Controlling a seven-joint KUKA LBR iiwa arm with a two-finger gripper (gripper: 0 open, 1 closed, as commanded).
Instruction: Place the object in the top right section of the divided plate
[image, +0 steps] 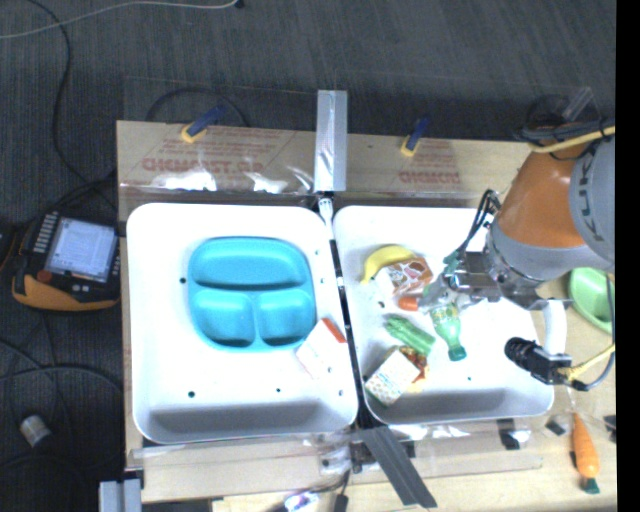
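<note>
Your gripper (452, 287) sits low over the right bin's (500, 398) clutter at right-center, can't tell finger state, and with the green bottle (447, 328), banana (386, 259) and packet (409, 278) crowded together you risk grabbing two or none, far from the blue divided plate (250, 292) in the left bin (160, 400).

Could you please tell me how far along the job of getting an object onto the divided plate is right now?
Nothing looks delivered: the blue plate in the left bin shows bare sections. In hand: the tool is low in the right bin among the items, next to the green bottle; a grasp isn't visible. Left: pick, carry across, place in the plate's top right section.
</note>
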